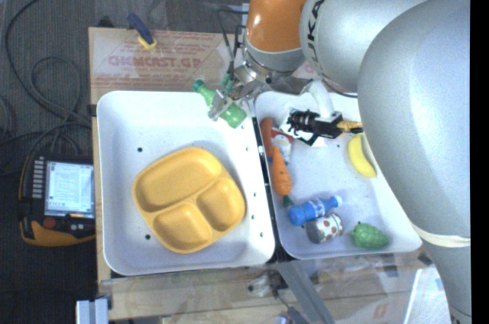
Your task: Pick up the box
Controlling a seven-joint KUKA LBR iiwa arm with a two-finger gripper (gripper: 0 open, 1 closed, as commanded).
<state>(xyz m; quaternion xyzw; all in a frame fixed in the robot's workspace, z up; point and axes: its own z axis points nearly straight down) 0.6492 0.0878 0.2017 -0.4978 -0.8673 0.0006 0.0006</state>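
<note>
Two white bins point(114, 162), one yellow tray point(189, 198), one carrot point(280, 170)

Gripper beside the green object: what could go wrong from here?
The gripper sits against a green object in the left bin, so it may grab or push that rather than the target. The dividing wall between the bins is close beside it; a descent could hit the rim.

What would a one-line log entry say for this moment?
gripper over left bin top right corner | beside green bottle | yellow tray in left bin | carrot, banana in right bin
</note>
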